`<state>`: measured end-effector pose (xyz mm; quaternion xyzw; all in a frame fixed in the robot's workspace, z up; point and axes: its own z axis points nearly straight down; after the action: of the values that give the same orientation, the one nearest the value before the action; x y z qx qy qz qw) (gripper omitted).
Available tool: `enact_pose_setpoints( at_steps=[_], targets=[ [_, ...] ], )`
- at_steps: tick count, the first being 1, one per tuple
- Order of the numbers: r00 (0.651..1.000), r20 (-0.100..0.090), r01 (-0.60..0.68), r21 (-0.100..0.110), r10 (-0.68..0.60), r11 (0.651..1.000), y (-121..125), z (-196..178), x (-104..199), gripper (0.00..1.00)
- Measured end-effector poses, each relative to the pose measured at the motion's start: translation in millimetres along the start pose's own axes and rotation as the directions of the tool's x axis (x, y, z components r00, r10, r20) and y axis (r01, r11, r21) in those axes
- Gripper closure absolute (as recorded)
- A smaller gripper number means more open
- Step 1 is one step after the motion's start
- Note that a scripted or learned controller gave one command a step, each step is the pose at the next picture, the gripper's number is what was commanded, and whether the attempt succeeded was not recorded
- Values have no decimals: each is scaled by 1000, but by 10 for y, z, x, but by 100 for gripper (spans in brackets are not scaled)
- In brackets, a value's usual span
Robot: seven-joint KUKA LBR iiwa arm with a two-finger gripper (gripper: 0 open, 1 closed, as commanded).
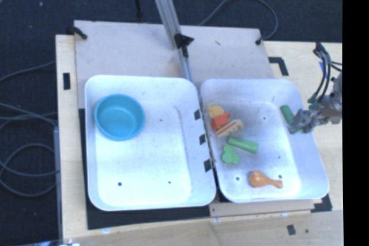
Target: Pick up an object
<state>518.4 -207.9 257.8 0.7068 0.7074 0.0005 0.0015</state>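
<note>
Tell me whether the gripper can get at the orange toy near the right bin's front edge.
Probably yes: the orange toy lies alone, apart from the other pieces, and the gripper hovers at the same bin's right rim.

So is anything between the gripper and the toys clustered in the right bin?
Nothing visible blocks it. The gripper sits at the right bin's right wall, beside a green block. Bare bin floor lies between it and the green cylinder, the green clover piece and the orange drumstick-shaped toy.
</note>
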Motion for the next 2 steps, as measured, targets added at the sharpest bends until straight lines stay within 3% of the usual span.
enact_pose_setpoints(
  at_steps=[2],
  targets=[
    [1000,-2,4,4,-4,1000,220,58,1089,100]
  ],
)
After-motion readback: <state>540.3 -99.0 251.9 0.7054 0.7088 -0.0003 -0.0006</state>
